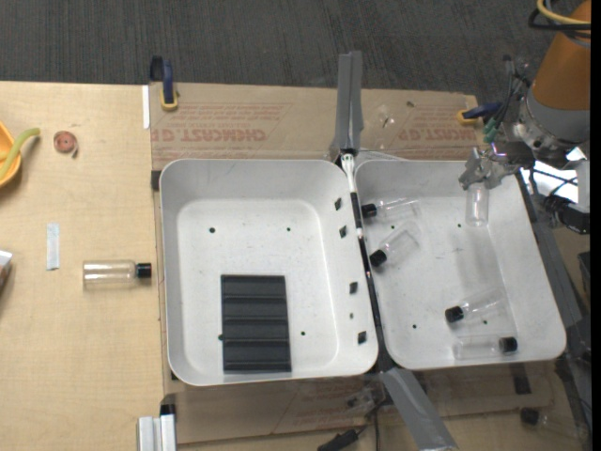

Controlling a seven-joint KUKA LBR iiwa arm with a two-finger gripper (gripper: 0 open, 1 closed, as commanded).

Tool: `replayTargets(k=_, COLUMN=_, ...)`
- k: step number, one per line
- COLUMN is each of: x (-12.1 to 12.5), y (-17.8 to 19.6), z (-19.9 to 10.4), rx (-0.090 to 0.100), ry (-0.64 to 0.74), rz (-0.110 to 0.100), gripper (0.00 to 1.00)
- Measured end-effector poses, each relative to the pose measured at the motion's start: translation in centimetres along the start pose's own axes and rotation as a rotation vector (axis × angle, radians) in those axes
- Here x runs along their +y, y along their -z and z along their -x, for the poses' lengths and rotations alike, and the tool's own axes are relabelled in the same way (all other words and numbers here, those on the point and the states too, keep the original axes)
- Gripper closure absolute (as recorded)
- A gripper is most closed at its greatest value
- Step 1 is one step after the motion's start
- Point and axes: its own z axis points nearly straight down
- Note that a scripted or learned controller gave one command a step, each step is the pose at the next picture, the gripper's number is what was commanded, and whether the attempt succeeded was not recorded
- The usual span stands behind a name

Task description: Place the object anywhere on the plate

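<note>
The plate is a black ribbed rectangle lying near the front of the left bin. My gripper hangs over the far right corner of the right bin, well away from the plate. A clear bottle hangs upright from its fingers, and the gripper is shut on the bottle's top. Several other clear bottles with black caps lie in the right bin, among them one at the far left, one below it and one near the front.
A raised divider separates the two bins, with a grey post at its far end. On the bench to the left lie another clear bottle, a white strip, a red disc and a yellow bowl.
</note>
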Motion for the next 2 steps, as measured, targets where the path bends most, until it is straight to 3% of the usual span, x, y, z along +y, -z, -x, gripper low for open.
replayTargets(k=1, x=0.0, y=0.0, z=0.0, rx=0.0, ry=0.0, rz=0.0, gripper=0.0)
replayTargets(k=2, x=1.5, y=2.4, z=4.9, rx=-0.001, ry=0.161, rz=0.003, gripper=0.0)
